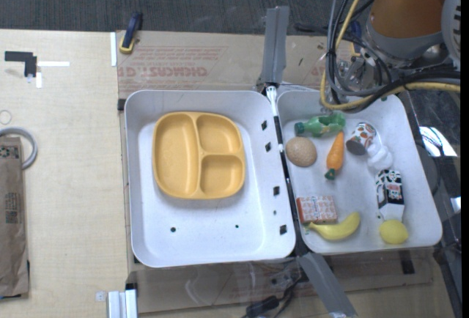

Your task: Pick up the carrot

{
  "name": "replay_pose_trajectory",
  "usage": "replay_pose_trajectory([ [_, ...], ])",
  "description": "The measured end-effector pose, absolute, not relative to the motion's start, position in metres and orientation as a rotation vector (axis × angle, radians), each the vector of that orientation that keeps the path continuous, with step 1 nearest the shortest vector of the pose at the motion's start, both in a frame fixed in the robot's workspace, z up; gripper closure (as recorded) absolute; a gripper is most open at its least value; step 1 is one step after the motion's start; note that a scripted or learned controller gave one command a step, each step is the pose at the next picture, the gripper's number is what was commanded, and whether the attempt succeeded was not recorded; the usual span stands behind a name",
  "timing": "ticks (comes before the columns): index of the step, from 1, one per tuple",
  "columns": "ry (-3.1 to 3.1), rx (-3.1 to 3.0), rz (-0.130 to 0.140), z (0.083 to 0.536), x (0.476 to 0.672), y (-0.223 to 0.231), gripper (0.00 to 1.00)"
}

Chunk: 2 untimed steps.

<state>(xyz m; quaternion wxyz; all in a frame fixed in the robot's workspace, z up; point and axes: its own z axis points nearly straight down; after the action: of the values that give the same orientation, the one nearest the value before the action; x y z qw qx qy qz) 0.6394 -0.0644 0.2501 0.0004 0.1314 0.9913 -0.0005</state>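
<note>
Carrot (335,153) wedged between potato (300,152), green toy (320,124), cup (360,138); risks grabbing neighbour; pincer state impossible to tell

- carrot (335,152): orange, with a green end
- plate (198,155): yellow
- banana (335,228): yellow
- lemon (393,231): yellow
- bins (212,239): white
- small carton (390,187): white with black patches

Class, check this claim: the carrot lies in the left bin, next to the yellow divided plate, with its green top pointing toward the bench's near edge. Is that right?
Not quite: the bin is wrong. The camera view shows the carrot in the right bin, between a brown potato and a small white bottle. The yellow divided plate sits alone in the left bin. The carrot's green top does point toward the near edge.
</note>
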Motion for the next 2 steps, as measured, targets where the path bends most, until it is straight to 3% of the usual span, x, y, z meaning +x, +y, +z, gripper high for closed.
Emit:
replay_pose_trajectory([
  [1, 3.114, 0.412, -0.001, 0.25, 0.639, -0.064, 0.0],
  [2, 3.098, 0.497, -0.002, 0.317, 0.635, -0.1, 0.0],
])
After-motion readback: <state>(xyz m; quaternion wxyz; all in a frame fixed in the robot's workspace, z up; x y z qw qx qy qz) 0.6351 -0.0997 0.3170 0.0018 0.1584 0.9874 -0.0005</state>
